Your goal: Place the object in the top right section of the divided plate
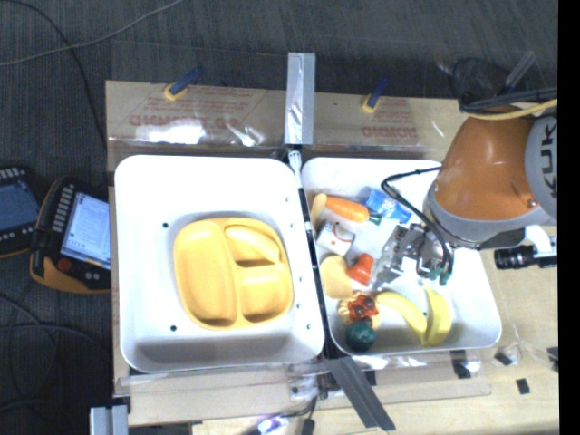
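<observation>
Several toys are being crowded together in the right bin (471, 284), lower right of the frame, and which one counts as "the object" isn't being spelled out. A red piece (361, 267) is sitting closest to the gripper (396, 259), so that's probably what's being gone for. A carrot (347, 209) is lying above it, a banana (419, 314) below right, and a small dark green ball (361, 336) with an orange-red bit (362, 307) on top of it below.

How far the jaws are being spread can't be told from this angle, and nothing is being seen clamped between them.

For a clean pick, the gripper should be brought straight down over just one toy, with the neighbours being kept out of the closing path, since everything is being packed so tight.

Over in the left bin (145, 198), the yellow divided plate (234, 272) is waiting, and the small section at its upper right (254, 243) is where the toy should be released, low and centred so it isn't bounced over the ridge.
</observation>
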